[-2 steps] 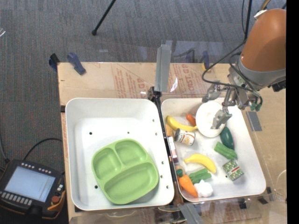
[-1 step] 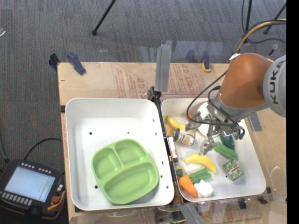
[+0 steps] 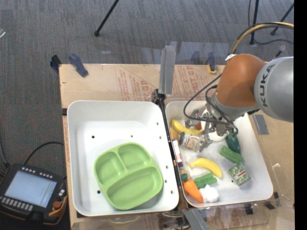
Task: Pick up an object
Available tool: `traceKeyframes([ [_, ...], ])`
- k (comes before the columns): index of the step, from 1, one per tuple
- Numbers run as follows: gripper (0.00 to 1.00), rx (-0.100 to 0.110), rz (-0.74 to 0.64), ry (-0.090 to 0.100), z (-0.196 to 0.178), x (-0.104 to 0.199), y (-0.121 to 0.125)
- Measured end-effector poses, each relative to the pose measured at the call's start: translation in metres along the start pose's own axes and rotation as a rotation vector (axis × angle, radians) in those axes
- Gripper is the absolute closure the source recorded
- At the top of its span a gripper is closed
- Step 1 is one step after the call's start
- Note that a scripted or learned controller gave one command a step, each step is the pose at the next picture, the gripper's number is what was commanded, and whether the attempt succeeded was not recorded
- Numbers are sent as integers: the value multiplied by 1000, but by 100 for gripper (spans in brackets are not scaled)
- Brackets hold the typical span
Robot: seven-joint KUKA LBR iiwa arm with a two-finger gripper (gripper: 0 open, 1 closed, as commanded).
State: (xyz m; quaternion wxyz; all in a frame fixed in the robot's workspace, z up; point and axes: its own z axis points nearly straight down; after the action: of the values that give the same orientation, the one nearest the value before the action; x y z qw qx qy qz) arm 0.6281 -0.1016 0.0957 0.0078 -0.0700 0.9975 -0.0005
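Over the right bin (image 3: 261,174), gripper (image 3: 207,128) hangs low at the far end; jaws' state can't be told, clutter hides them. Just beside it: small labelled jar (image 3: 190,141) on its side and one curved yellow banana (image 3: 180,127). Second banana (image 3: 207,165) nearer, plus orange carrot (image 3: 193,189), white fluffy lump (image 3: 209,193), green carton (image 3: 239,174). Left of that bin, glossy green three-section plate (image 3: 127,175) in the other bin (image 3: 84,123).

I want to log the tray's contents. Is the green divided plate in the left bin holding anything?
Empty: the green plate lies flat in the left bin, all three compartments bare.
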Motion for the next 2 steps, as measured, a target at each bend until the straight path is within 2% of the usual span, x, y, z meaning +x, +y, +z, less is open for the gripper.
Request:
traceKeyframes([
  [1,0,-3,44,16,7,91,-8],
  [2,0,0,140,16,7,113,27],
])
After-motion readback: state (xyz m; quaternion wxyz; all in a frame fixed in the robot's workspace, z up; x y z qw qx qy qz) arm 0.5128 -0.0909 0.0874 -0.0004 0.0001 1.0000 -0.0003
